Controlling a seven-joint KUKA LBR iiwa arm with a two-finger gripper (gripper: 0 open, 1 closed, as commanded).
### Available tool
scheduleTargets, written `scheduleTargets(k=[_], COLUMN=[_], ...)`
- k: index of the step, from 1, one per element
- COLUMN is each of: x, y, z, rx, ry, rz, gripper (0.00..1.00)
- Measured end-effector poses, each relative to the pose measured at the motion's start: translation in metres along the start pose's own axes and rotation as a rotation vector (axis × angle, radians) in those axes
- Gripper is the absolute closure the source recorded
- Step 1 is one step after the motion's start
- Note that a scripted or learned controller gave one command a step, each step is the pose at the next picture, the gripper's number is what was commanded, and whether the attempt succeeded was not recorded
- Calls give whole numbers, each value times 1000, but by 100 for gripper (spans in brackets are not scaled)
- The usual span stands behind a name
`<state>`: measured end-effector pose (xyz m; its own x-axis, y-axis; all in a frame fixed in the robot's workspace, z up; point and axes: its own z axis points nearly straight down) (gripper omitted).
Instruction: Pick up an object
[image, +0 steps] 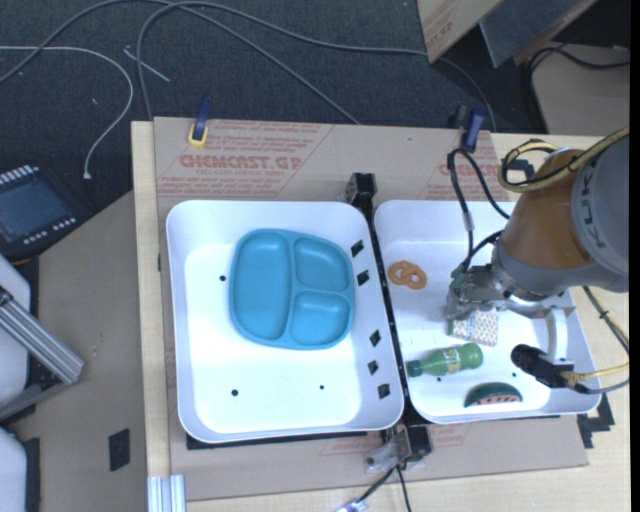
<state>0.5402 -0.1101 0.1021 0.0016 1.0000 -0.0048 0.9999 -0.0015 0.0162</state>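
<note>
Blue plate (292, 288) in left bin (200, 400)

The grey arm with its orange band (545, 225) reaches into the right white bin (430, 225). Its gripper (466, 312) sits over a small checkered packet (482, 325). Nearby lie a brown pretzel-shaped ring (406, 274), a green plastic bottle (447, 360) and a watermelon-slice toy (493, 395). The left white bin (200, 330) holds a blue sectioned plate (292, 288).

On the desk (260, 150), the left bin (200, 400) holds a divided tray (292, 288) toward its back. The right bin (425, 225) holds a ring-shaped piece (406, 274) at its left, with a bottle (447, 361) nearer the front. A slice-shaped piece (493, 396) lies right of the bottle, and the tool (466, 312) sits over what may be a small packet (478, 325).
</note>
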Motion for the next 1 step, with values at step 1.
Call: scheduleTargets(k=[1], x=[-9], y=[2], z=[-61], rx=[11], ry=[4], rz=[-2], gripper=[100])
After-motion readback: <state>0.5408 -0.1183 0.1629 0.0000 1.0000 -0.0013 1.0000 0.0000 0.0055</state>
